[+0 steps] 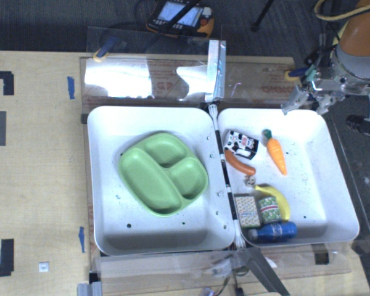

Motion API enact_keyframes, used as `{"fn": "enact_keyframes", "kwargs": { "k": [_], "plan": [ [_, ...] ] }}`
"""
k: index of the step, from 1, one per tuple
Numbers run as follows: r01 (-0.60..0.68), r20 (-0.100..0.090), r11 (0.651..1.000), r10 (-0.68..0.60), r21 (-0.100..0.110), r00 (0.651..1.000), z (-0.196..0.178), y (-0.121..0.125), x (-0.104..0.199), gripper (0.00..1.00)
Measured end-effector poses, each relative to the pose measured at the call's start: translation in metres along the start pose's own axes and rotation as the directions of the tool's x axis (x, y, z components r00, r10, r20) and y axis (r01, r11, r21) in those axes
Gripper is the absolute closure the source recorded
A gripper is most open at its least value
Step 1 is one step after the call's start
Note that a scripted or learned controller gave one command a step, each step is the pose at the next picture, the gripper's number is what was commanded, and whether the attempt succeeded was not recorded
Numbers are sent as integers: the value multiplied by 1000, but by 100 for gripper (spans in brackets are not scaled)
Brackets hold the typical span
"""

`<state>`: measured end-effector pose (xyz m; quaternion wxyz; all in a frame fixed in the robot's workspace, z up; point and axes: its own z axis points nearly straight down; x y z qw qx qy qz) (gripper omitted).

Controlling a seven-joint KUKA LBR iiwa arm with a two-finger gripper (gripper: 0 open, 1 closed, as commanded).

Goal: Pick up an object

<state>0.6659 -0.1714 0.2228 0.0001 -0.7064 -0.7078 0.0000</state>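
- The toy carrot (276, 155) lies in the right bin (314, 184), near the top.
- Just left of it sit a black and white card (242, 143) and a hot dog (239, 163).
- A banana (275, 199), a small box (247, 210) and a blue bottle (273, 231) lie by the front wall.
- A green divided plate (163, 172) sits in the left bin (111, 134).
- The tool (312, 95) hangs over the right bin's far corner; I cannot tell if it is open, and nothing shows in it.

Both white bins (308, 190) look like smooth moulded plastic with a faint sheen. The green divided plate (164, 172) is matt plastic. The carrot (276, 154) and banana (276, 201) seem plastic toys, slightly glossy. Behind, a clear sheet (148, 73) glares, acrylic perhaps. The bench (37, 165) looks like pale matt wood.
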Motion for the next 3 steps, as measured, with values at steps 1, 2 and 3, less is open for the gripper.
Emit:
{"fn": "enact_keyframes", "kwargs": {
  "k": [1, 2, 3],
  "plan": [
    [86, 1, 996, -86, -3, 996, 137, -36, 21, 0],
    [85, 3, 996, -85, -8, 996, 125, -34, 21, 100],
    [-132, 1, 991, 132, -1, 991, 38, -11, 99, 100]
  ]
}}
